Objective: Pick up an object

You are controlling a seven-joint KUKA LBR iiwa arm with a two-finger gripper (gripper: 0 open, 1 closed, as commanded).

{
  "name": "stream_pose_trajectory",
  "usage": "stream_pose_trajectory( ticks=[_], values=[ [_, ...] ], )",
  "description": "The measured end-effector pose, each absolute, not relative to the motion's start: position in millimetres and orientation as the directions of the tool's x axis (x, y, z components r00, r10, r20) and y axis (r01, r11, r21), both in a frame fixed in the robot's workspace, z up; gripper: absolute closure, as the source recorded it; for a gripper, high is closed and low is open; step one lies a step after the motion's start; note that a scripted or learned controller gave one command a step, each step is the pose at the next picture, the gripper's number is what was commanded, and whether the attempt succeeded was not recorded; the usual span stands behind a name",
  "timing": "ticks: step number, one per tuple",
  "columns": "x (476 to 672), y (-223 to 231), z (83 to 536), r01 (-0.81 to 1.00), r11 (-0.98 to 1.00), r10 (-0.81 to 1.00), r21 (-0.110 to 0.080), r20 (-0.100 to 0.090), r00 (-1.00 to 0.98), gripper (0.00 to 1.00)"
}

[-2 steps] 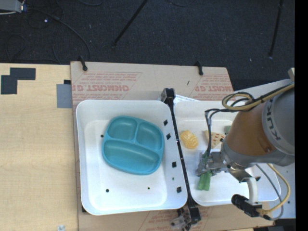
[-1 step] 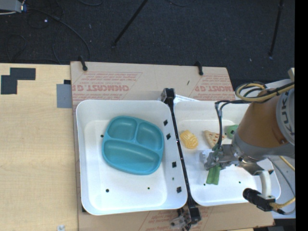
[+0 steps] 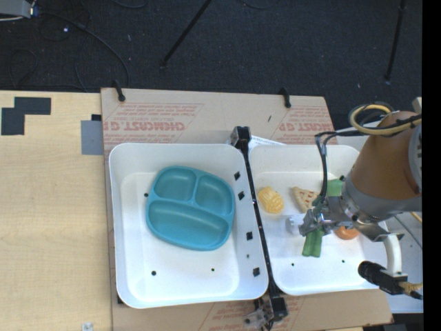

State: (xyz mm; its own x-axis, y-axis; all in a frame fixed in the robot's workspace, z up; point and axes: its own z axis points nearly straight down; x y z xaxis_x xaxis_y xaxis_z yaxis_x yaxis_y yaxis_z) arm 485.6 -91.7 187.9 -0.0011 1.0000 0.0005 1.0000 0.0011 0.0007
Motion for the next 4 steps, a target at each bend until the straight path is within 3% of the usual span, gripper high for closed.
stream_pose_trajectory(
  ticks=[1, 2, 4],
  values=[
    [477.5, -94, 235, 1.000, 0.001, 1.000, 0.001, 0.000, -0.001, 1.00],
    [478.0, -94, 255, 1.000, 0.001, 1.000, 0.000, 0.000, -0.001, 1.00],
    [494.8, 10, 239, 1.000, 0.005, 1.000, -0.006, 0.002, -0.005, 1.00]
  ],
)
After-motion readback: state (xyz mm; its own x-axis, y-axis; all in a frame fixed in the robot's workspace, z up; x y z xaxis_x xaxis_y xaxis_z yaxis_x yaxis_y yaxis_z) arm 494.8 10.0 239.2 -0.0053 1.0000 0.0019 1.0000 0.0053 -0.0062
